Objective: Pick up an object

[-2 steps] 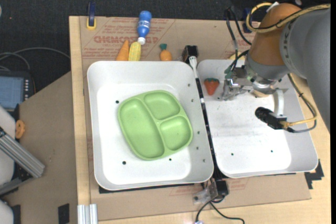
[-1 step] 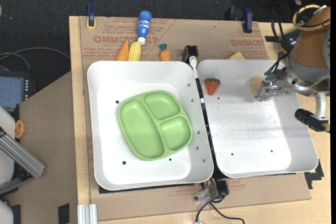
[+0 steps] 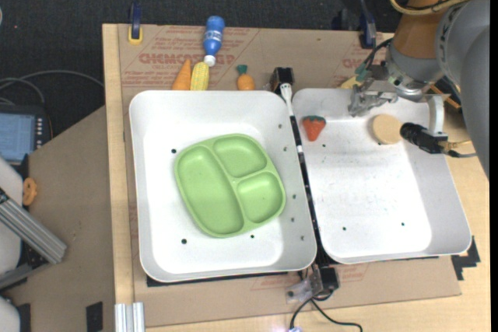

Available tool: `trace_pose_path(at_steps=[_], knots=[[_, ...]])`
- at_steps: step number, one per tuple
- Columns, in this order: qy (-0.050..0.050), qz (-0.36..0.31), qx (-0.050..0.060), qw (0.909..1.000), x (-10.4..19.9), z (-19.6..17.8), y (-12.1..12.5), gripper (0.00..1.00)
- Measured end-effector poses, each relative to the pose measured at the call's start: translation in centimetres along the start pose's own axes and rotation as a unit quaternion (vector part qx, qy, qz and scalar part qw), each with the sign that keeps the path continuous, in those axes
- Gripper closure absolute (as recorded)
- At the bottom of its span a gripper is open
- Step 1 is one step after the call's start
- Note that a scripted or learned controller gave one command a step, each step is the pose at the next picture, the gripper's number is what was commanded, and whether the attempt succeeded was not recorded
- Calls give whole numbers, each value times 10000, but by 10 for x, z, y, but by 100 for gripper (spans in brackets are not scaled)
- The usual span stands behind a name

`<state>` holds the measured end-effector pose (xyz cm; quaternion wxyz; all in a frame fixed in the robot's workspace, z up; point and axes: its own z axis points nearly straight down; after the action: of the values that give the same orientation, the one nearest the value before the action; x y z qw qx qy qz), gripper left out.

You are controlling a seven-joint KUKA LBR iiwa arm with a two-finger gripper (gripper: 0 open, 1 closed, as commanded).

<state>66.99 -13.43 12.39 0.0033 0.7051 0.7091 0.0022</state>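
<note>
Dark carpet surrounds my tabletop (image 3: 156,43), which bears two white bins. My claw (image 3: 366,99) hangs over the right bin's (image 3: 389,221) far edge, and whether it grips anything I cannot tell. A tan round disc (image 3: 384,128) lies just beside it, toward the near right (a strawberry (image 3: 313,127) sits leftward). My arm (image 3: 459,19) slants in from the right, wrist turned down.

the grey arm (image 3: 467,35) comes in from the right at the far side, its orange band (image 3: 432,0) sitting just above the wrist. the wrist bends down and leftward, and the gripper (image 3: 366,101) hangs low, pointing downward near the far right corner.
</note>
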Motion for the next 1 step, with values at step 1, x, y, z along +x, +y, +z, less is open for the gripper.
trace_pose_path(at_steps=[1], knots=[[6, 0, 5, 10000, 81, -65, -1, 100]])
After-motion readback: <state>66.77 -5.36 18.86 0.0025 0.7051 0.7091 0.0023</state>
